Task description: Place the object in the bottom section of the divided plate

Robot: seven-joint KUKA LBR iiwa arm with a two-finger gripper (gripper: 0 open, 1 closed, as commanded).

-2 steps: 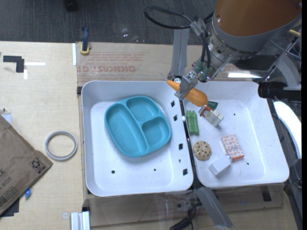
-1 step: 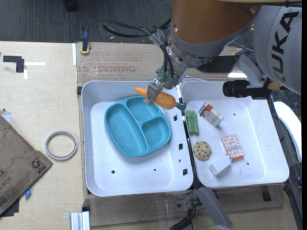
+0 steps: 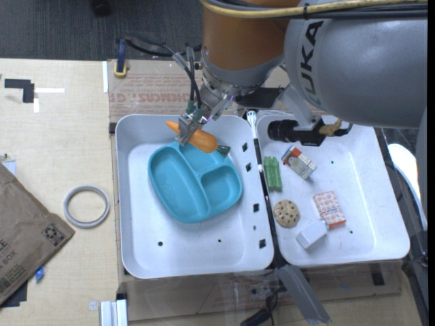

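Note:
A blue divided plate lies in the left white bin. An orange carrot-like object with a green end hovers at the plate's upper edge. My gripper reaches down from the grey and orange arm above, and its fingers are shut on the left part of the orange object. The plate's sections look bare.
The right bin holds a green item, a cookie, a small red-and-white carton, a red-patterned packet and a white block. A tape ring and a brown bag lie on the bench at left.

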